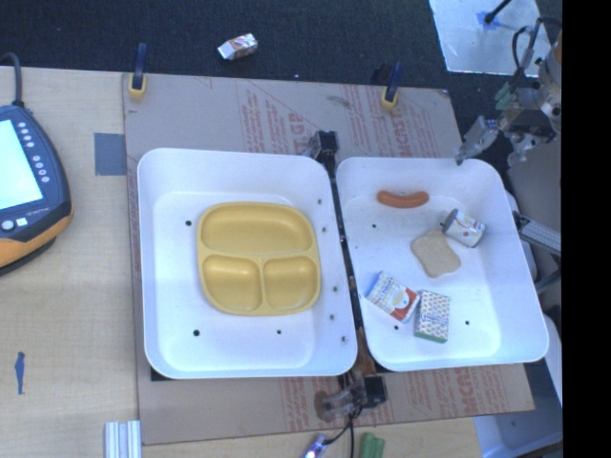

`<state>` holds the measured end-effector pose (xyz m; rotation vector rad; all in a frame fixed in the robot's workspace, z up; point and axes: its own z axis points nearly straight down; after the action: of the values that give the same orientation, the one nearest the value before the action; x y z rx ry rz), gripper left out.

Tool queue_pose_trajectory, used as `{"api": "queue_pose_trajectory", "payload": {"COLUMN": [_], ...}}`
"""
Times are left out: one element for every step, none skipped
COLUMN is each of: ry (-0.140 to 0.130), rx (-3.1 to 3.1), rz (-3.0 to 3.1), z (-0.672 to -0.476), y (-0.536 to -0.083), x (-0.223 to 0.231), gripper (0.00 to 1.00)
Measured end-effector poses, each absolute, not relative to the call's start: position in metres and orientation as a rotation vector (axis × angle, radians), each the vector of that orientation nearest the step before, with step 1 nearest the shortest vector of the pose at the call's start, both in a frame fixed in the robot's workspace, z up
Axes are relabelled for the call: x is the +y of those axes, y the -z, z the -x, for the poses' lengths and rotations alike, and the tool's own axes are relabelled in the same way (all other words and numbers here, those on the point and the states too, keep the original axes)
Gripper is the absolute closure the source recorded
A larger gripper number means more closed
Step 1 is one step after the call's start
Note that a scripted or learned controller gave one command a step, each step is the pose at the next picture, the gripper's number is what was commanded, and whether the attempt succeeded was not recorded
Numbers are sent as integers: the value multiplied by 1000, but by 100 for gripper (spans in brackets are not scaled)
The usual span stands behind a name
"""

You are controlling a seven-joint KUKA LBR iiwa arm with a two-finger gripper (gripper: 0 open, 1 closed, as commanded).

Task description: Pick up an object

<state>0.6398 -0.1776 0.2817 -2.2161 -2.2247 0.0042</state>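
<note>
A wooden bench stands against dark carpet.

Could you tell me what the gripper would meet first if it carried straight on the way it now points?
Probably the right bin's far-right rim: the gripper points down-left at it. Depth is unclear.

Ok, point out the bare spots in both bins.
Left bin: a bare rim all round the yellow tray, widest below it. Right bin: bare above the sausage and along its right side. Crowded in the middle: bread, can, two cartons.
</note>
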Motion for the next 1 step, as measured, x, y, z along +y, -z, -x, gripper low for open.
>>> {"api": "queue_pose_trajectory", "payload": {"ry": [-7], "rx": [-2225], "rz": [2213], "z": [-639], "y": [-143], "x": [-143], "gripper": [0]}}
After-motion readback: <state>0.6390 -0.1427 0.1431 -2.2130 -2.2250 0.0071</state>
